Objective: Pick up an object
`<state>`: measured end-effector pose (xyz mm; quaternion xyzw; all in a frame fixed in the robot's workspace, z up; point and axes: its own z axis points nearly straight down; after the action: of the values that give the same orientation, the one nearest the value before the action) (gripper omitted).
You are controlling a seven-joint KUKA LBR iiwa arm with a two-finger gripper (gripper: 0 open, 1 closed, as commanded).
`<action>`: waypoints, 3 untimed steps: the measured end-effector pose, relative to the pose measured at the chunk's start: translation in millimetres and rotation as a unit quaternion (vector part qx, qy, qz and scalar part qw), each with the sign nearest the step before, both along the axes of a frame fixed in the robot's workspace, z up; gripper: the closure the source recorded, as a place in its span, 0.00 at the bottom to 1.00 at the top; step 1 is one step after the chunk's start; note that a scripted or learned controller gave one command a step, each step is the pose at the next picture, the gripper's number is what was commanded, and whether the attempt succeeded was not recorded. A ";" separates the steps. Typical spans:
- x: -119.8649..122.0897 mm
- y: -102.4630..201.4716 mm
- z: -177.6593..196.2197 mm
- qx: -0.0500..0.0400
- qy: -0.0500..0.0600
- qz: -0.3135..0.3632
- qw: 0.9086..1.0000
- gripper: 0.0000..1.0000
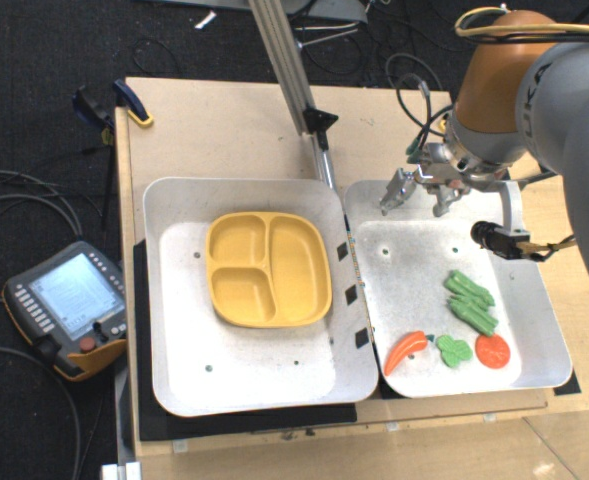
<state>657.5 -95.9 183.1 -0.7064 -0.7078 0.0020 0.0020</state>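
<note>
In the right bin (414, 258), several toy foods lie near the front edge: an orange carrot (405, 349), a small green broccoli piece (454, 351), a red tomato (492, 351) and two green pods (471, 301). My gripper (420, 195) hangs over the back of the right bin, well behind the toys. Its two fingers (395, 192) are spread apart with nothing between them. A yellow divided plate (269, 269) rests in the left bin (174, 268).
A grey metal pole (284, 48) slants up from between the bins at the back. A teach pendant (66, 308) lies left of the bench. Cables trail behind the arm (519, 78) at the back right.
</note>
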 end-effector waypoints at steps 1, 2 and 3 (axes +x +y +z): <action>-3.0 -2.8 -64.0 0.000 0.001 -0.001 1.000 0.00; -0.7 -2.7 -49.0 0.000 -0.004 -0.001 1.000 1.00; 2.7 -6.2 15.0 -0.001 -0.007 -0.001 1.000 1.00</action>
<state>660.2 -102.1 198.0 -0.7068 -0.7074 -0.0024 -0.0036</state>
